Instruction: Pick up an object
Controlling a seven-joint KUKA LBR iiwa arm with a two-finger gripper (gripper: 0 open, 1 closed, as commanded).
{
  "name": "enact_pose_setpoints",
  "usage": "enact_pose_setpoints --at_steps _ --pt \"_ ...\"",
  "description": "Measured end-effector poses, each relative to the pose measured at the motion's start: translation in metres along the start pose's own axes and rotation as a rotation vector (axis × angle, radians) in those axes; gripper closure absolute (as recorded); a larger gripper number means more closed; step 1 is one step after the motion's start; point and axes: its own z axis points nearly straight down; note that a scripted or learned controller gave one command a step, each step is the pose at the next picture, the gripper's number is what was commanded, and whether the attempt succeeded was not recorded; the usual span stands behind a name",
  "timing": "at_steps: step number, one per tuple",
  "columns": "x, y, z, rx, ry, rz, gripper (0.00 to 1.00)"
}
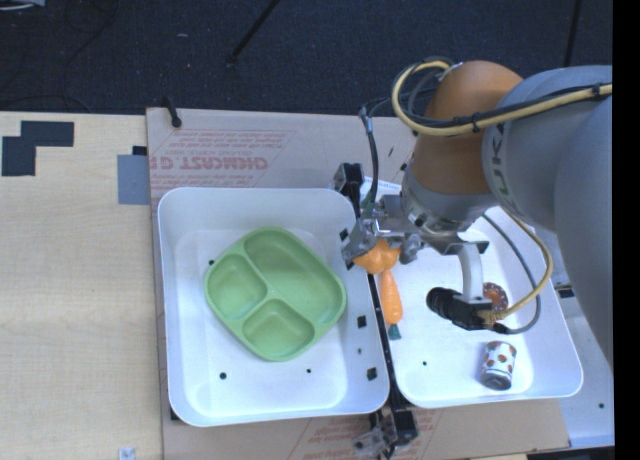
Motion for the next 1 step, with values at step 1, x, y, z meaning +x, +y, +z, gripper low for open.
enact_pose_setpoints --at_steps 1 --pt "0.0510 0.0236 0.0003 0.000 0.000 0.000 1.00"
